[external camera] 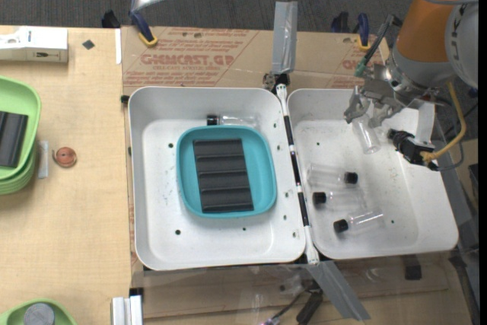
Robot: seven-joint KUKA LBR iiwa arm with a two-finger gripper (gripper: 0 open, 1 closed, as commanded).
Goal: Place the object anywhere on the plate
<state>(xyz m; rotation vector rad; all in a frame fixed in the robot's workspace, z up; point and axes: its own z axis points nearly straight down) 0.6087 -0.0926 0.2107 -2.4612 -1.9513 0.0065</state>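
Observation:
A teal plate [268, 179] with a black ridged insert lies in the left bin [152, 194]. Several clear vials with black caps lie in the right bin [426, 217]: one vial [335, 177] near the middle, another [358, 222] nearer the front, and a small one [318, 198] by the left wall. One more clear vial [222, 119] rests just behind the plate. My gripper [365, 115] hovers over the back of the right bin, open, its fingers spread. A clear tube [367, 136] shows just below the fingertips, and I cannot tell whether it is touched.
A raised divider [293, 164] separates the two bins. A black cable connector [403, 141] hangs from the wrist over the right bin. On the bench at far left are a green tray [23, 156] and a small round piece [65, 157].

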